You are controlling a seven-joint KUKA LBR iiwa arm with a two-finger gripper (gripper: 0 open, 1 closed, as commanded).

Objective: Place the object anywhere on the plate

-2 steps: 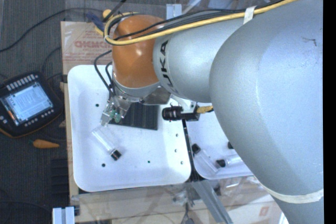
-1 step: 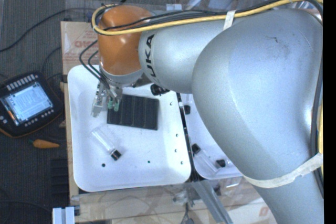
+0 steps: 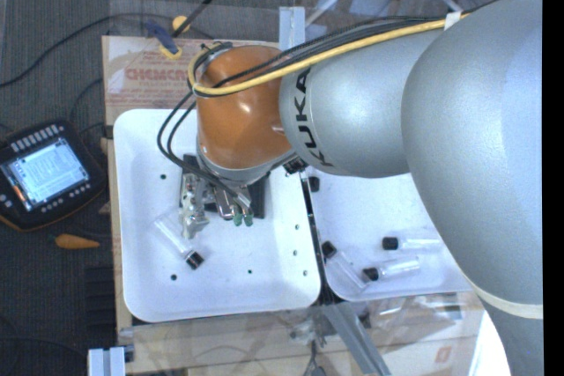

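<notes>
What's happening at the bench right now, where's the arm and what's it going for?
The KUKA arm reaches in from the right, its hand low over the left bin. A clear tube with a black cap lies in that bin just below the hand; whether the hand touches it is hard to tell. More clear, black-capped tubes lie in the right bin. I can't make out a plate.

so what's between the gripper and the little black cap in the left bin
In the camera view, a clear tube lies just left of the line from the gripper down to the black cap; otherwise that stretch is bare white bin floor.
</notes>
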